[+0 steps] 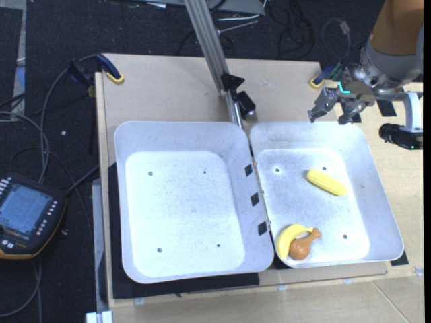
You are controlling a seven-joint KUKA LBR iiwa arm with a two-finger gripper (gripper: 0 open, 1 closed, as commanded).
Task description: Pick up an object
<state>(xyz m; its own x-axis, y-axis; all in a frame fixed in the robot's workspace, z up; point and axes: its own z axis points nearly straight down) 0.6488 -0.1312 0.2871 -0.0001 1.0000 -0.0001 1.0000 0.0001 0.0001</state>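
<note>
A yellow corn cob (pixel 326 182) lies in the right bin (pixel 377 180), toward its middle. At that bin's near left corner a yellow banana (pixel 289 234) curls around an orange-brown drumstick-shaped toy (pixel 302 245), the two touching. My gripper (pixel 333 115) hangs above the far edge of the right bin, well up and away from the corn. Its two dark fingers stand apart, open, with nothing between them.
The left bin (pixel 128 147) sits beside the right one, their rims meeting at the centre. A slanted metal pole (pixel 210 42) crosses above the bench's back. Yellow clamps (pixel 113 77) hold the far corners. A pendant (pixel 23 214) lies off the bench at left.
</note>
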